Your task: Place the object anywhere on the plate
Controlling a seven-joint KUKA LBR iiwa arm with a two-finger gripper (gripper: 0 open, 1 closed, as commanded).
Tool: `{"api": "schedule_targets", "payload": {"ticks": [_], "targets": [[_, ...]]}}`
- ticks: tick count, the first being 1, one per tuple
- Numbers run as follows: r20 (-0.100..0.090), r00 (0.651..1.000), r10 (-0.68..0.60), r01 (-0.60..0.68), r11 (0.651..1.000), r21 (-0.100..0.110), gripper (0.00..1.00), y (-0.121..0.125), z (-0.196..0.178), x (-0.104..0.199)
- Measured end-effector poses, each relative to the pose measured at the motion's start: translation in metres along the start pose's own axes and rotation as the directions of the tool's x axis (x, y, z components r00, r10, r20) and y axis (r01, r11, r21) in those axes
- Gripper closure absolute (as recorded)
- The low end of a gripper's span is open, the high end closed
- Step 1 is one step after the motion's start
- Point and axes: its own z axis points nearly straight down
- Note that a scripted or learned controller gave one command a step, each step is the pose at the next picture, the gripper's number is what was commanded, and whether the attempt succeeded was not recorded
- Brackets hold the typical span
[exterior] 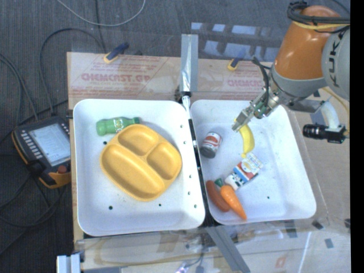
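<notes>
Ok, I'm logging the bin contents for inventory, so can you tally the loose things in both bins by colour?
Green: 1, the bottle
Yellow: 2, the plate and the banana
Orange: 2, the two carrots
Red and grey: 1, the can
White, mixed print: 1, the carton
Total: 7

Plate (141, 161) in left bin (85, 169), bottle (116, 124) behind it; can (211, 144), banana (247, 140), carton (244, 172), carrot (232, 201) in right bin (296, 192).
</notes>
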Motion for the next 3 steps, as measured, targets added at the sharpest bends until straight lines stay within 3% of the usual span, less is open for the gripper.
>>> {"api": "schedule_targets", "payload": {"ticks": [1, 2, 3], "targets": [[0.000, 0.994, -0.113, 0.113, 0.994, -0.001, 1.00, 0.087, 0.006, 0.019], [0.001, 0.943, -0.333, 0.333, 0.943, 0.000, 1.00, 0.101, 0.003, 0.040], [-0.002, 0.835, -0.551, 0.551, 0.835, -0.002, 1.00, 0.067, 0.049, 0.105]]}}
